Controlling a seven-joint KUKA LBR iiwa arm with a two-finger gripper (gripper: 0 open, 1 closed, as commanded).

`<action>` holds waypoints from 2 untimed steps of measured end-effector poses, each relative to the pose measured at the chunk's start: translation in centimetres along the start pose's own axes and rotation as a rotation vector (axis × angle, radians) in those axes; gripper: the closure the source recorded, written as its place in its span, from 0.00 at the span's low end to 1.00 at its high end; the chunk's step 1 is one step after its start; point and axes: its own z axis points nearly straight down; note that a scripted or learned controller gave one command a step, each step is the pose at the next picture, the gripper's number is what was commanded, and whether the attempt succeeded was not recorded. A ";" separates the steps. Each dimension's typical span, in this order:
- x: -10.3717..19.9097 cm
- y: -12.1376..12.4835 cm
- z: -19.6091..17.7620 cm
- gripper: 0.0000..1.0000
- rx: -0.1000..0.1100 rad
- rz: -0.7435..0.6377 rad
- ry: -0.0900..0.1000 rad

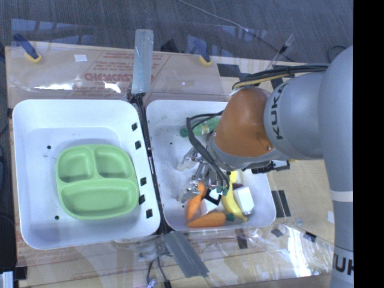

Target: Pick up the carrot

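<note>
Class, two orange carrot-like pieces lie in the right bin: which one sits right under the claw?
The upper orange piece, standing more upright just beneath the claw. The other lies flat along the bin's near wall, farther from it.

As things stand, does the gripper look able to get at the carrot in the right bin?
Probably yes. The gripper hangs low in the right bin, right by the carrot along the near wall. A banana crowds it on one side, but its top looks uncovered.

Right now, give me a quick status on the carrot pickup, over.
Pincer low in the right bin, over the pile. Carrot lying near the bin's front wall, not gripped. Banana crowds it alongside.
</note>
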 end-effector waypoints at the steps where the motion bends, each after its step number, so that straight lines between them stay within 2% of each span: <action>1: -0.1 0.2 -1.1 1.00 0.000 -0.007 -0.001; 2: 1.0 7.0 -10.3 1.00 -0.002 0.208 -0.004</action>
